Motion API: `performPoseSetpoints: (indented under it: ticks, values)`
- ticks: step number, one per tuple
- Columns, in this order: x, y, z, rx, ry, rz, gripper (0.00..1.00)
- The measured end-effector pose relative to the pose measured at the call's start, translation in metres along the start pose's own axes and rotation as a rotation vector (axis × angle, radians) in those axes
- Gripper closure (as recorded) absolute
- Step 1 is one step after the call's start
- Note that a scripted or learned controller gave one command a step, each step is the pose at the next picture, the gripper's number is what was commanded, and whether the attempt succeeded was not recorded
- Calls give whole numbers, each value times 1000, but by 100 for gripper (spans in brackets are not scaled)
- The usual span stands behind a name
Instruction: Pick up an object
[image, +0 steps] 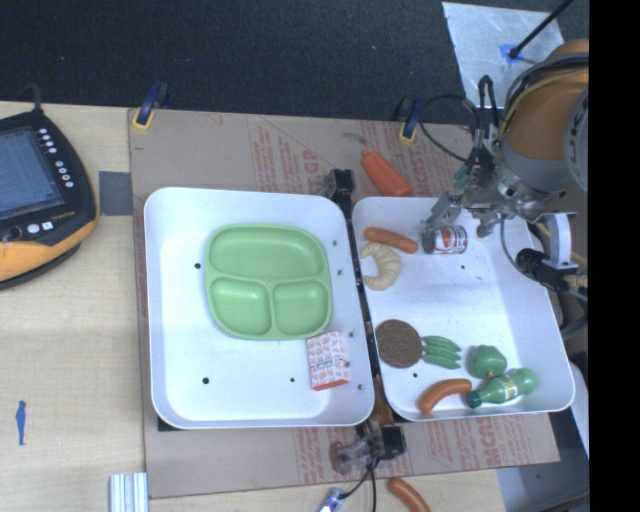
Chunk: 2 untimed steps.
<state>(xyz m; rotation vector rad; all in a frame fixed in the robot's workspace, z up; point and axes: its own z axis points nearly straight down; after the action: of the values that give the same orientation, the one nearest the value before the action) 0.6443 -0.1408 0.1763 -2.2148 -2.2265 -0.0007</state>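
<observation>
Bench with two white bins. Gripper low over right bin, fingers apparently closed around small can; grip unconfirmed.

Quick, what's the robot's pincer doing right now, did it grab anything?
Pincer: right over the small can in the right bin; grip cannot be told.

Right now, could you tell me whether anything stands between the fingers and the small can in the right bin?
Nothing visible does. The gripper sits right at the small can, with bare bin floor around it; the sausage lies apart to the left.
</observation>
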Motion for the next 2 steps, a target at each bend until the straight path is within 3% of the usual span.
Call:
performPoseSetpoints:
  ticks: [1, 2]
  values:
    - [-72, -108, 45, 4, -2, 1, 0]
    - [0, -13, 74, 3, -1, -2, 0]
